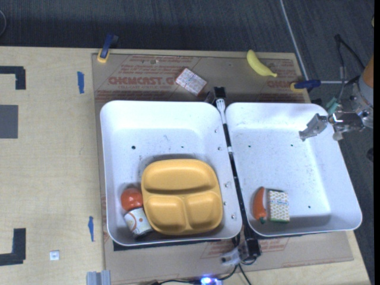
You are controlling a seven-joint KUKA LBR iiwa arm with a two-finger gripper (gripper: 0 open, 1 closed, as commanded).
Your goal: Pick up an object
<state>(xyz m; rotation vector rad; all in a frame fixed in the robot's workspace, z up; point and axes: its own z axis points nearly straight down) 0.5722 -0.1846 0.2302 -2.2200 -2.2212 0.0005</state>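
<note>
Camera view puts my gripper [320,125] over the right bin's [297,159] far right side; I cannot tell its state. The small box [277,206] lies toward the near wall, left of me.

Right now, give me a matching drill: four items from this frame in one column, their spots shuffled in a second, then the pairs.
Items:
1. yellow divided tray
2. banana
3. small patterned box
4. gripper

Places:
A. on the brown board behind the right bin
B. near the front of the left bin
C. above the far right part of the right bin
D. front left of the right bin, beside an orange object

Pairs: 1-B, 2-A, 3-D, 4-C
</note>
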